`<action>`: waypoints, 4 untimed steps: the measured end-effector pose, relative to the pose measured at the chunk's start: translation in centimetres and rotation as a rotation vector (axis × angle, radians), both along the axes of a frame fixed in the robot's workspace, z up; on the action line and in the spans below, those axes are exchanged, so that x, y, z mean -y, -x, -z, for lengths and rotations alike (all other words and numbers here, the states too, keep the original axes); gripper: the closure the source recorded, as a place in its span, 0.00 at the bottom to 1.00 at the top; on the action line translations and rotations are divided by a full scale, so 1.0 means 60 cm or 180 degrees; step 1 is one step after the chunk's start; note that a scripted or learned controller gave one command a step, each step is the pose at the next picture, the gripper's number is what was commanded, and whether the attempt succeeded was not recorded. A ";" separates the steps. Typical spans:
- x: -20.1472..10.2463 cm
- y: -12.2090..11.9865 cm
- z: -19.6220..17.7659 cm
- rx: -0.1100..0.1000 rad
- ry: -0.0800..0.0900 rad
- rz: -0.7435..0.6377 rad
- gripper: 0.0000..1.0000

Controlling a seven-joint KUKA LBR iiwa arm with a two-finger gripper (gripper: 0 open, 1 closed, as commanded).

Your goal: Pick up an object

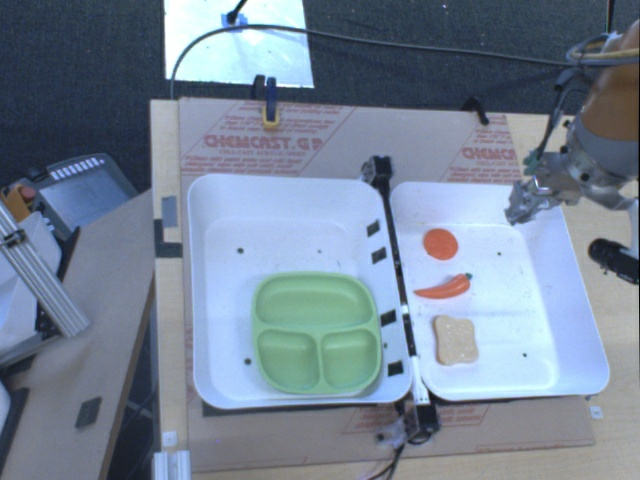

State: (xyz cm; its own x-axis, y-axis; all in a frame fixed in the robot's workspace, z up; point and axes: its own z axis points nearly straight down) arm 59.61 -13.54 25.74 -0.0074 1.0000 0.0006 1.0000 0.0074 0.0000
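The right bin (560, 298) holds three small things: an orange-red round slice (440, 244), a red-orange chili pepper (443, 288) below it, and a tan slice of toast (456, 340) nearest the front. My gripper (523, 206) hangs over the bin's far right corner, up and to the right of the round slice, well apart from all three. Nothing shows between its tips.
The left bin (215, 268) carries a green three-compartment plate (316, 332). A black clip strip (392, 268) runs along the seam between the bins. Cardboard (330, 138) lies under both bins, and a cable (430, 43) crosses the dark floor behind.
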 end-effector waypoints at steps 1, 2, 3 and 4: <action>-0.069 0.028 0.019 -0.0001 -0.0003 -0.0001 1.00; -0.170 0.054 0.035 -0.0003 -0.0006 -0.0008 1.00; -0.253 0.072 0.056 -0.0001 -0.0006 -0.0006 1.00; -0.354 0.103 0.049 -0.0001 -0.0008 -0.0012 1.00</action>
